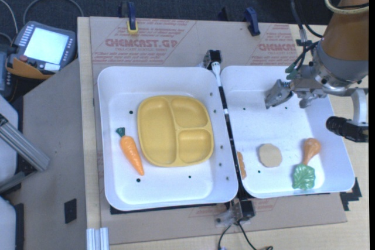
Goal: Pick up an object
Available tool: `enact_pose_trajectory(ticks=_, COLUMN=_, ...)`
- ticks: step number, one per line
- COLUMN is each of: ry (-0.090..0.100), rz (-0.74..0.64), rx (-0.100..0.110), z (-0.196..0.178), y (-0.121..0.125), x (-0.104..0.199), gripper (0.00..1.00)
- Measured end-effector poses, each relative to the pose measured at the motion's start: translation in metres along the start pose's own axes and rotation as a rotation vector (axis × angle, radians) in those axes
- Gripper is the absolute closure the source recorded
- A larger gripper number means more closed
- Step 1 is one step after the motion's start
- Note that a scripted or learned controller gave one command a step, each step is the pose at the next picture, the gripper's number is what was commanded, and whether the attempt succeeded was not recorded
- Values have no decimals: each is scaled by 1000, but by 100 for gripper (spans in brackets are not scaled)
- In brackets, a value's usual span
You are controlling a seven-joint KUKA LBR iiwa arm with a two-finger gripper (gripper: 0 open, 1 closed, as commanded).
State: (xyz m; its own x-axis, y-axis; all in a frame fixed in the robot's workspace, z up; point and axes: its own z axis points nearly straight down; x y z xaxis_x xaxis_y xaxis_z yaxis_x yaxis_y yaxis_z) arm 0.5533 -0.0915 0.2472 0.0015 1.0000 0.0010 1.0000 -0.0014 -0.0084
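1. Camera view, nearest edge of the right bin (334, 187): a green leafy piece (304, 177) lies at that bin's near rim, with an orange cone (311, 149) just behind it, its long axis running near to far.
2. A tan cookie (270, 155) sits left of the cone, toward the bin's middle.
3. At the bin's far side hangs the claw (286, 92); whether it is apart or together I cannot tell, and nothing shows in it.
4. Judged the likeliest pick, the cookie lies nearer the viewer than the claw and slightly left.
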Motion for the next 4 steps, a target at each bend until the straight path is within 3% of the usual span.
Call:
enact_pose_trajectory(ticks=1, ry=-1, rz=-2, rx=-9, z=-4, y=2, x=0, gripper=0)
enact_pose_trajectory(ticks=4, ry=1, rz=0, rx=0, z=160, y=9, x=0, gripper=0)
